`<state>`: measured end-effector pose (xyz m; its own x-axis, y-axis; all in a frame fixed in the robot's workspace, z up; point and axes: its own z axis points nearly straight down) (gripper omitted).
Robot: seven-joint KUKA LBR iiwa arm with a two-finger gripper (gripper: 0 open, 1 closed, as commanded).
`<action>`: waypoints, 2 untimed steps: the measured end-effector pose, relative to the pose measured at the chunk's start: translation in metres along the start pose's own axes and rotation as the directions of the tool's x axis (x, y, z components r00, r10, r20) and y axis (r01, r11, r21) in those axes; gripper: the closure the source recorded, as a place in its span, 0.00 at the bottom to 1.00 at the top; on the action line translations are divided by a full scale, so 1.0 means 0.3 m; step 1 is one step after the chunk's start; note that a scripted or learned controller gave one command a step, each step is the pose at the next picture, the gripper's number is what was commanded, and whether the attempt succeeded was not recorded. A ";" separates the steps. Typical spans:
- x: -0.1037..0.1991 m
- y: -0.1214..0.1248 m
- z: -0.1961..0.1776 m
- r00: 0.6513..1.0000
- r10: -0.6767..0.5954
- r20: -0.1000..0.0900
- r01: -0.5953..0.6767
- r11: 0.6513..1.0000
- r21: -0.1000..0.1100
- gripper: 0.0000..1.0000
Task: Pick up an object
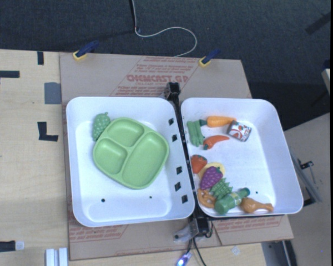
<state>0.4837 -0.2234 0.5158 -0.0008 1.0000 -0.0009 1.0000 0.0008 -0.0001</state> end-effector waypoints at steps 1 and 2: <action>0.000 0.001 0.078 1.000 0.000 0.000 0.000 1.000 0.002 1.00; 0.000 0.002 0.132 1.000 0.000 0.000 0.000 1.000 0.001 1.00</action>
